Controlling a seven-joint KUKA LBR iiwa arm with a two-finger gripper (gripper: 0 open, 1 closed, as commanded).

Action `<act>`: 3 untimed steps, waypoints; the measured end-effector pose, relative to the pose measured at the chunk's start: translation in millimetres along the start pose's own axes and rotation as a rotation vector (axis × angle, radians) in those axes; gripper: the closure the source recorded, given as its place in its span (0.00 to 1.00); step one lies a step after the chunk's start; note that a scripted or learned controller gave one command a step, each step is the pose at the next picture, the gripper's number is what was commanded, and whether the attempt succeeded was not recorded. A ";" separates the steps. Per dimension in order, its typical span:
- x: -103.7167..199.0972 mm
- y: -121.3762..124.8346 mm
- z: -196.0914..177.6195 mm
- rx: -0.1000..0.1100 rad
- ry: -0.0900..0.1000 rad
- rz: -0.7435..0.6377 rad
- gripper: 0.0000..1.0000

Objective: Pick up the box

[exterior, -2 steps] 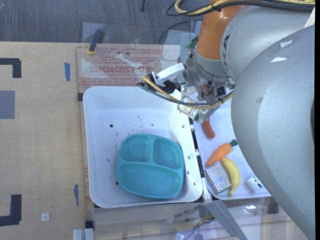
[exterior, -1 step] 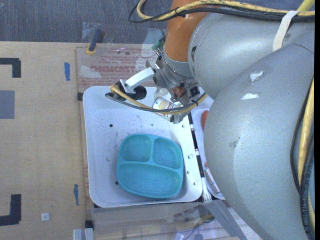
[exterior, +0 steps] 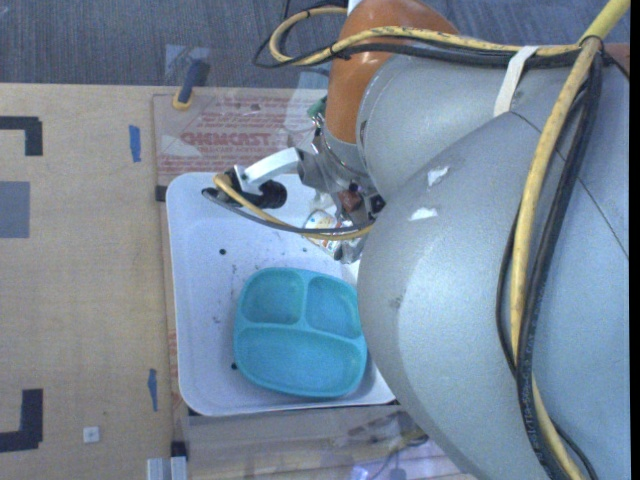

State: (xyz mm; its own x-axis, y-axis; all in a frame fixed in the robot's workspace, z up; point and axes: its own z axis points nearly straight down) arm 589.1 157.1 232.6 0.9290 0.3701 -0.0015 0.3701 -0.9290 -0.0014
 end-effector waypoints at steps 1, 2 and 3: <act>50.5 28.2 -145.5 -0.002 0.003 0.149 1.00; 50.2 31.9 -155.2 -0.002 0.003 0.156 1.00; 74.1 -15.7 -99.1 -0.001 0.001 0.181 1.00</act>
